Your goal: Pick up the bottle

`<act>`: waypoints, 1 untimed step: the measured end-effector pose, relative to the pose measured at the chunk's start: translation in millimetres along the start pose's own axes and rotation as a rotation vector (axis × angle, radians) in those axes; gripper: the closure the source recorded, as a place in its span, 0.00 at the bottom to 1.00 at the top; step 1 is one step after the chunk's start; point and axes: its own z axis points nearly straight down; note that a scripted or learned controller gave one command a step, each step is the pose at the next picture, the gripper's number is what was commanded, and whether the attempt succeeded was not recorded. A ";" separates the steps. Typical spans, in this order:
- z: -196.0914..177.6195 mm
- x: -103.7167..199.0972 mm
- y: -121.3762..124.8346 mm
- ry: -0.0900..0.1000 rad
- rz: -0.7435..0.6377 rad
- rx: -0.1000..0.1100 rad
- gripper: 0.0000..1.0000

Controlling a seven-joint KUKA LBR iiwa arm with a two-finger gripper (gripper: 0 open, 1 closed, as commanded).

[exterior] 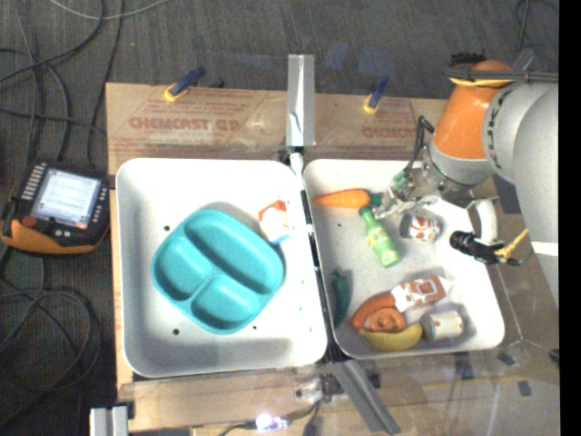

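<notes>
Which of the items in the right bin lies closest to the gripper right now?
The green bottle, lying flat just below the carrot; its cap end sits right beside the gripper. The banana and the small can lie far down by the near wall.

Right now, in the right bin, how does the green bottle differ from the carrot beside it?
The green bottle is green with a pale label; the carrot is plain orange. The bottle lies pointing down the bin, from the back toward the front, while the carrot lies across it near the back wall. The bottle's top sits next to the claw; the carrot is further left. Both lie flat in the right bin.
</notes>
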 end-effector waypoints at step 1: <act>-143.7 48.4 38.3 -0.002 0.068 -0.001 1.00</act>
